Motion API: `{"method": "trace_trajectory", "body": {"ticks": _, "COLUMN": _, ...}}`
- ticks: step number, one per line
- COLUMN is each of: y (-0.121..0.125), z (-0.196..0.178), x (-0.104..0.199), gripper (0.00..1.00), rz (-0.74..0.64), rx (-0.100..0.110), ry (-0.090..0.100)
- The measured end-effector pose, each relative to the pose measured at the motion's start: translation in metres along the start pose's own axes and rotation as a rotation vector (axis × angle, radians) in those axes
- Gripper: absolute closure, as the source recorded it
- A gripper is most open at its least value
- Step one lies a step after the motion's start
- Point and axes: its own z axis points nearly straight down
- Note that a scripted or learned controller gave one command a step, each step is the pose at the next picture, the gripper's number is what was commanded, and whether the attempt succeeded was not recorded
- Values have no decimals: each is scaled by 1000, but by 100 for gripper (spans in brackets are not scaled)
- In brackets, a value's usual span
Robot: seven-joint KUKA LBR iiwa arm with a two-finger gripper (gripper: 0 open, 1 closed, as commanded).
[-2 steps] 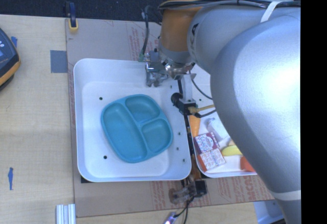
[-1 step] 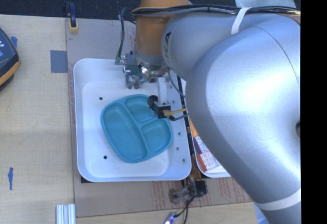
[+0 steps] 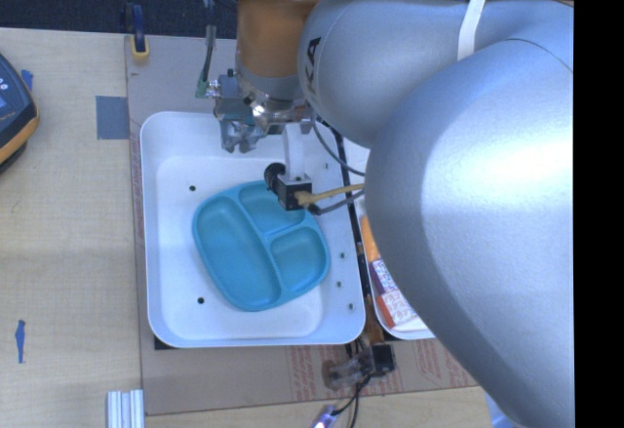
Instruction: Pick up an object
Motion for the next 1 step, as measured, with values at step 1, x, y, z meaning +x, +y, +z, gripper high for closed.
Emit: {"method": "trace_trajectory", "body": {"ticks": 1, "y": 17, "z": -22, "x": 2, "gripper": 0, "rz": -1, "rx": 1, "ry": 0}}
